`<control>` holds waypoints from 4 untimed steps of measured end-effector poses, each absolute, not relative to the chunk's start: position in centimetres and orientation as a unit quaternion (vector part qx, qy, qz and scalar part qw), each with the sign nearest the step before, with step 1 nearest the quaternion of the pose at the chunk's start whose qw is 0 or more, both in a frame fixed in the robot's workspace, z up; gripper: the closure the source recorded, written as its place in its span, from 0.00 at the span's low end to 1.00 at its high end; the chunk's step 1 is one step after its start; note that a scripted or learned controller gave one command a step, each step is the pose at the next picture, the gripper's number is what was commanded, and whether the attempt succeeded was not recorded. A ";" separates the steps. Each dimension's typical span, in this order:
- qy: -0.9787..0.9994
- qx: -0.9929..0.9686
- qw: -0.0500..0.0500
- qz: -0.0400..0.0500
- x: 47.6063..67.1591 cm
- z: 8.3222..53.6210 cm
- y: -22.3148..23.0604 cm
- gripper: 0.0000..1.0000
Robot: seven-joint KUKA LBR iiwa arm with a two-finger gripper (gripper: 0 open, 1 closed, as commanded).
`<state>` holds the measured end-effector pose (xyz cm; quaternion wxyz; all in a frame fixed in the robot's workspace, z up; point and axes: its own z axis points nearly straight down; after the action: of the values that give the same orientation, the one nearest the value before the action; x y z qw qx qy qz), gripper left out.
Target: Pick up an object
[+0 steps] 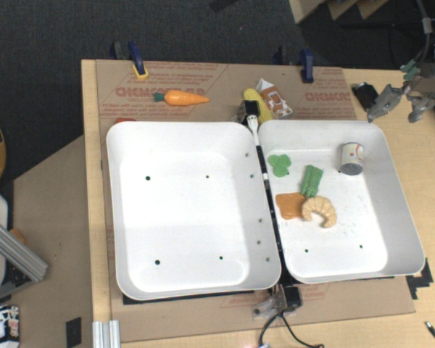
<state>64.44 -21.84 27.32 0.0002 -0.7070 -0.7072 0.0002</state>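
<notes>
White bins (pixel 181 281), two, are seen; five items are counted in the right one; the gripper (pixel 399 96), at two o'clock, is spread wide.

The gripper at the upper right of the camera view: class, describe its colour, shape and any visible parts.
The gripper is grey metal with dark, angular fingers. Behind it sits a pale grey body with a small teal-green spot, and dark cables curve up above it. Its details are small and hard to make out.

One fixed camera looks down from above at a slant, set back enough to take in the whole desk (pixel 203 85) and both white bins (pixel 130 216).
</notes>
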 end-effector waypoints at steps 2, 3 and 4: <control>-0.708 -0.706 0.006 0.002 59.6 8.7 -13.6 0.00; -0.707 -0.707 -0.001 -0.001 59.9 10.4 -13.9 1.00; -0.710 -0.704 -0.004 -0.005 63.4 19.1 -7.3 1.00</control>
<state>63.44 -7.31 19.12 -0.0041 -0.7040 -0.7101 -0.0049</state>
